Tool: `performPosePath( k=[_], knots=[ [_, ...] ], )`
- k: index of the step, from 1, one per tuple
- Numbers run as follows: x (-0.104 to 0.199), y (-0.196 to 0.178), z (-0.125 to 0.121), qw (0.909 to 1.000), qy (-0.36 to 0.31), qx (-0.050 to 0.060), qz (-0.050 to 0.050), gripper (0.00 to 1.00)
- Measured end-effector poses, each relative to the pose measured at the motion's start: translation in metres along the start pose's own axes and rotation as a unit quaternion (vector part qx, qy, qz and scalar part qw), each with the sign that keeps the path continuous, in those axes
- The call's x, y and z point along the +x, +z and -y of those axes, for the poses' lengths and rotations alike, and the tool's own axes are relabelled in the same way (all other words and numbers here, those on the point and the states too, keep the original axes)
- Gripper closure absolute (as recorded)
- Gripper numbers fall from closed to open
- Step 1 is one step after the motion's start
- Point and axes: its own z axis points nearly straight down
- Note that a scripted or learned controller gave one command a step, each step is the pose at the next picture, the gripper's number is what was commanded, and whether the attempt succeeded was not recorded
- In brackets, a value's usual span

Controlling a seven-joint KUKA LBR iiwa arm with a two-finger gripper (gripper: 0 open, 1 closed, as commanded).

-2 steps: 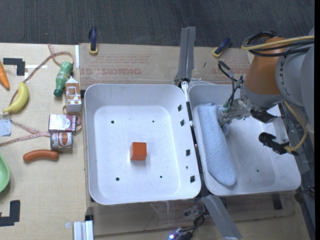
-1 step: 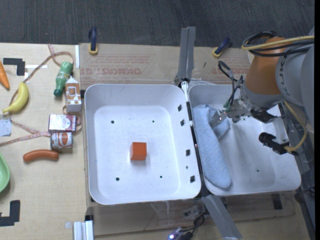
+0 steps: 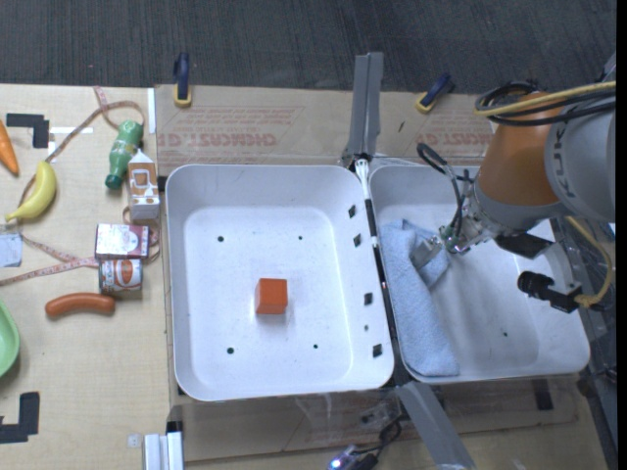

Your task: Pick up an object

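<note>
My tool (image 3: 439, 248) is low in the right bin (image 3: 509, 360), at the upper end of the blue-grey cloth (image 3: 416, 311), whose long axis runs along that bin's left wall. A raised grey fold sits at the tip; whether my tool is clenched on it I cannot tell. The orange block (image 3: 272, 296) lies well apart, mid-floor of the left bin (image 3: 196, 262), across the divider. My arm reaches in from the right, wrist angled down and leftward.
</note>
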Motion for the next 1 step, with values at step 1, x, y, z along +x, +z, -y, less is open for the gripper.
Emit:
performPosePath(
  k=[1],
  knots=[
    [0.0061, 0.0000, 0.0173, 1.0000, 0.000, 0.000, 0.000, 0.00]
  ],
)
